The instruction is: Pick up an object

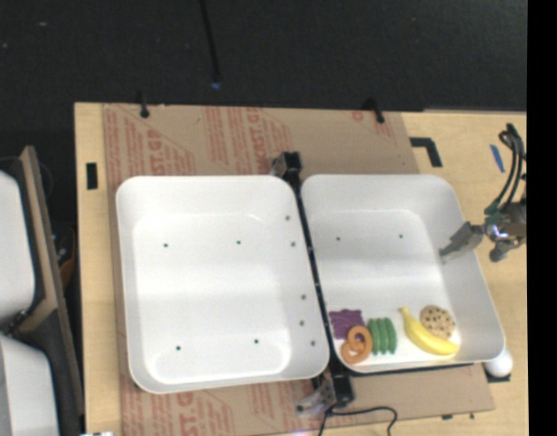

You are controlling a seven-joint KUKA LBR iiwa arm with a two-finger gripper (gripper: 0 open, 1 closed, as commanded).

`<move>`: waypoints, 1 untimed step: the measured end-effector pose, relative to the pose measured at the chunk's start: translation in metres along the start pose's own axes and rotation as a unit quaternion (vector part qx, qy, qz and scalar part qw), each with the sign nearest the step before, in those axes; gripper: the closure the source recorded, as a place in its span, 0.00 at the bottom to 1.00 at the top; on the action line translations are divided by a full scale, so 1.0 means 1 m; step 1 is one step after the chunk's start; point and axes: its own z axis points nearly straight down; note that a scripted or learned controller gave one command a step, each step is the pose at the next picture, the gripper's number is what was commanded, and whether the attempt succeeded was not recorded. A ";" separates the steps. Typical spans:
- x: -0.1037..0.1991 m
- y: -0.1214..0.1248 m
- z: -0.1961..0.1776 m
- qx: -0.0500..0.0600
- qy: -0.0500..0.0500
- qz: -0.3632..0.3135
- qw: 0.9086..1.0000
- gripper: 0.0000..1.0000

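At the three o'clock edge of the view, the hand (479, 241) hung over the right rim of the right bin (378, 203). Its two grey fingers (459, 242) were spread apart, and nothing lay between them; they touched none of the toys.

The surface (214, 139) was a pale wooden board printed with red lettering, and it carried two shallow white bins touching side by side. The left bin (205, 280) sat at nine o'clock from the right one. Around the surface the room was dark, with a thin cable running across the black floor at twelve o'clock.

Five toys lay in a row along the six o'clock wall of the right bin: one purple piece (346, 321), one orange ring (357, 345) just below it, one green ridged piece (382, 335), one yellow banana (426, 334) and one brown cookie (436, 319) resting against the banana. All were well apart from the hand.
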 end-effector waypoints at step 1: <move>0.086 0.003 -0.143 -0.006 0.000 -0.004 1.000 0.00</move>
